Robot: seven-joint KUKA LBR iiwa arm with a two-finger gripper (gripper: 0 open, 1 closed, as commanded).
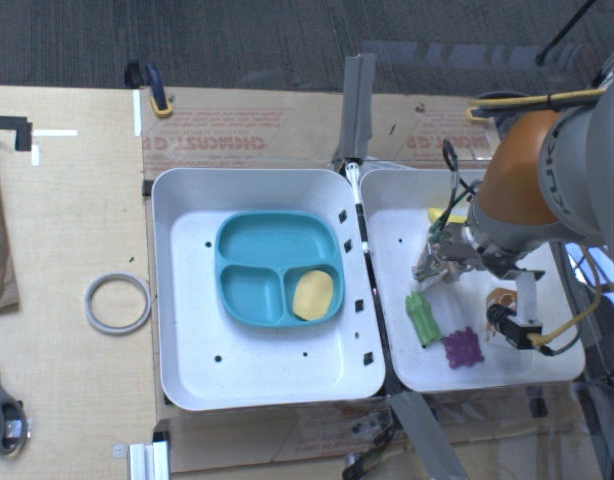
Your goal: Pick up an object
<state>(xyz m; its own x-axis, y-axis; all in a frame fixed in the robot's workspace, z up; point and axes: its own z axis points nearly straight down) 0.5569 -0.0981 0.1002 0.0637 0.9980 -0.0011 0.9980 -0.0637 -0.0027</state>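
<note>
I have the gripper low in the right bin, just above the green piece, which I take as the target since it lies nearest; how the gripper is set I cannot tell from here. A knobbly purple toy sits beside the green piece. In the left bin, a smooth teal tray cradles a rounded yellow lump in one compartment.

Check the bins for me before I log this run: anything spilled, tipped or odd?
Nothing stands out. The teal tray sits flat in the left bin with a yellow piece in one compartment; a green piece and a purple piece lie in the right bin.
</note>
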